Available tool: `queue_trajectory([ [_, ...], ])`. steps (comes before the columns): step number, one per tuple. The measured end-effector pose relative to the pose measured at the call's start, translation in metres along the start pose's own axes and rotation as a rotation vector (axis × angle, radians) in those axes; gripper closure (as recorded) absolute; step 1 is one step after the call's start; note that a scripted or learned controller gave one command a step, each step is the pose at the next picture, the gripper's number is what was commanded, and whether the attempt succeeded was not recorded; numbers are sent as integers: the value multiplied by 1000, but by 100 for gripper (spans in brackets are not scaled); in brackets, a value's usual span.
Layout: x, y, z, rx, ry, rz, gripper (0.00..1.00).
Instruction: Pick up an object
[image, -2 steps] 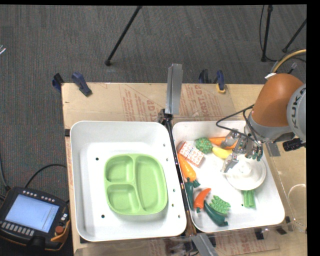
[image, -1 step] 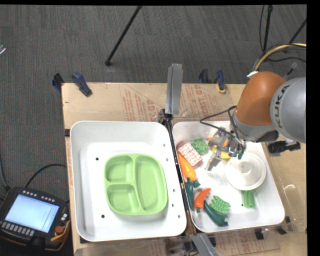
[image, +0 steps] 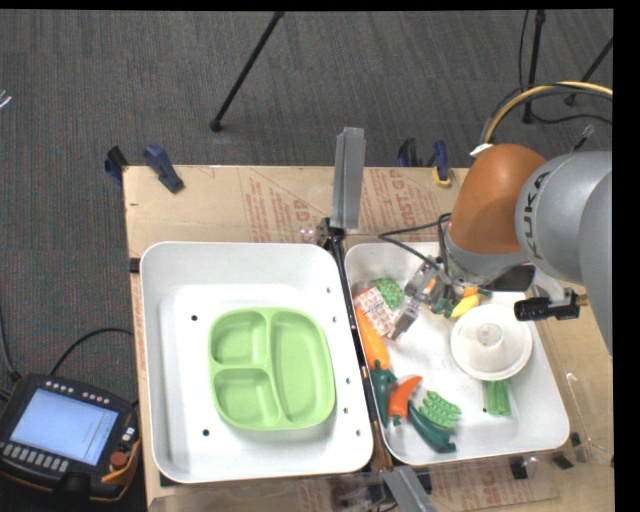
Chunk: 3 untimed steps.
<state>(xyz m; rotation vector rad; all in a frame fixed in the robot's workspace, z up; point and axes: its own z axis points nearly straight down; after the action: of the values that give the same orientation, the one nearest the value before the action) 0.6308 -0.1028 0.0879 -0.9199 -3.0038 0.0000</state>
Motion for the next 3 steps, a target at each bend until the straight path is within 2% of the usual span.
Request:
queue_trajectory([
  [1, 30, -14, 0, -1, 0, 133, 0],
  [2, 80, -46, -1, 3, -4, 232, 0],
  [3, 128, -77, -3, -3, -21, 400, 0],
])
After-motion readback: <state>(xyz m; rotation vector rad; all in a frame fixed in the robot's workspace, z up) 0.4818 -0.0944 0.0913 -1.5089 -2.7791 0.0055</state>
